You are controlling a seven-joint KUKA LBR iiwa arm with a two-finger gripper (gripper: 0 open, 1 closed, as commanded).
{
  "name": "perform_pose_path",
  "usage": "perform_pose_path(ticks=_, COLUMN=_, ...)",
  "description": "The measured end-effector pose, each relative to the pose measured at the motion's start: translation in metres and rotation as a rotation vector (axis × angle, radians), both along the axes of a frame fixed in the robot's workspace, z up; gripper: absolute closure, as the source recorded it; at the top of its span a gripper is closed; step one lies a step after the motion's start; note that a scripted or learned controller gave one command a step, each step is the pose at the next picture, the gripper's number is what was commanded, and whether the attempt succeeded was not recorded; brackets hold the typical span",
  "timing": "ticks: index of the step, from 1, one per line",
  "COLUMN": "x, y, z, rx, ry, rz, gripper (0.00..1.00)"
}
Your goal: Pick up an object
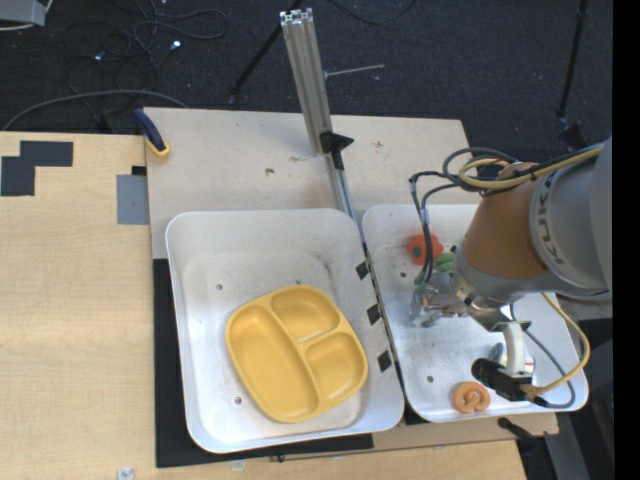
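In the right bin my gripper is lowered near the bin's middle, under the orange-banded wrist. A red-orange object with a green part lies just behind the gripper, partly hidden by cables. An orange ring-shaped object rests at the bin's front right, apart from the gripper. The arm covers much of the bin's right side.
A yellow divided plate lies in the left bin. A metal post rises behind the bins. Black clips sit on the rim between the bins. Cables loop around the wrist.
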State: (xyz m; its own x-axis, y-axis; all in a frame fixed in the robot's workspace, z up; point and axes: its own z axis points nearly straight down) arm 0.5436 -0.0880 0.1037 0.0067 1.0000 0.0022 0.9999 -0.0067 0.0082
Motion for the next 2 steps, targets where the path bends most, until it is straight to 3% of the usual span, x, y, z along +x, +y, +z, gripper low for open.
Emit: perform_pose_path(ticks=2, x=0.002, y=0.002, z=0.112, rx=-0.002, ry=0.005, rz=0.008, gripper=1.0)
